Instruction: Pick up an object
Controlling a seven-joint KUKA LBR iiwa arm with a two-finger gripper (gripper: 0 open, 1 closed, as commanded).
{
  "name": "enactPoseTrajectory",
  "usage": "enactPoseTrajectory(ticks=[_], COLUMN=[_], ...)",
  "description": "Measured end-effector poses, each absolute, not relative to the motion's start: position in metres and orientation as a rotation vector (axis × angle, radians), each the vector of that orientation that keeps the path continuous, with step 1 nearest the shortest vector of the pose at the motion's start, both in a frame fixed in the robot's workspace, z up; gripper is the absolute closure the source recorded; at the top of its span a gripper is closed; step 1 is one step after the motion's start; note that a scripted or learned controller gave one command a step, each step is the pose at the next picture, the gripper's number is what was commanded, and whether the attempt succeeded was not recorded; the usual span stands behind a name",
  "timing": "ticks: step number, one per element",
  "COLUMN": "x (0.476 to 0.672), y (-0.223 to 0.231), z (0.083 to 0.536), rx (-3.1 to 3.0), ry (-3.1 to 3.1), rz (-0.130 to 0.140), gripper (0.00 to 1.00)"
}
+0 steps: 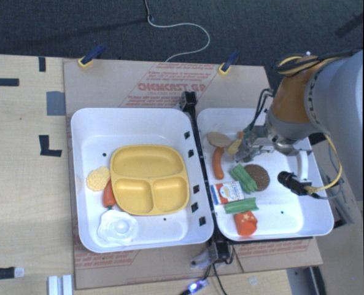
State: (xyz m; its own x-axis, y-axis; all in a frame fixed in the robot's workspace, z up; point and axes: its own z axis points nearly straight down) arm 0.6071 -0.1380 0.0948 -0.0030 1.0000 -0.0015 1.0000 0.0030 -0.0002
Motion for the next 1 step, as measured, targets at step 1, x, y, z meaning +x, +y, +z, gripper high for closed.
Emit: enactPoseTrajectory(ticks=[1], x=[0.6141], y=[-0.1419], z=[0.1553], rx=[2.217], ry=[2.22], rz=[0.004], gripper=[1.0])
